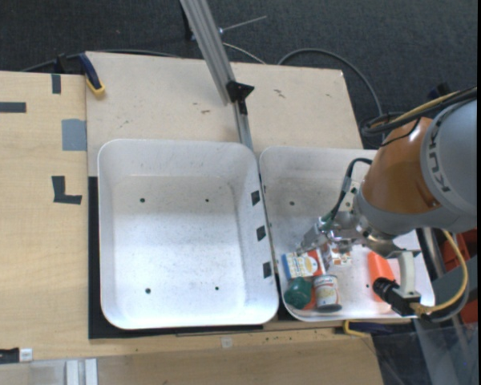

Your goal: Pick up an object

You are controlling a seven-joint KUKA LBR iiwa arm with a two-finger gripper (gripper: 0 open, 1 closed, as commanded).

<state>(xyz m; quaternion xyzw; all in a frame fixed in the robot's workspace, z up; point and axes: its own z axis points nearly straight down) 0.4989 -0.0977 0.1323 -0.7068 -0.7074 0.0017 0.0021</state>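
Observation:
My gripper (331,244) hangs low over the front part of the right bin (305,157), with the grey and orange arm coming in from the right. Directly under and beside it lies a flat packet (303,263) printed in white, orange and blue. In front of the packet sit a dark green round object (298,292) and a small can (327,292) with a red and white label. An orange object (379,269) lies to the right of the gripper, partly behind the wrist hardware. I see nothing plainly held.
The left bin (176,215) shares a raised rim with the right one. A slanted metal pole (212,46) runs from the top edge down to the bins' junction. A blue and yellow clamp (92,74) lies at the bench's back left.

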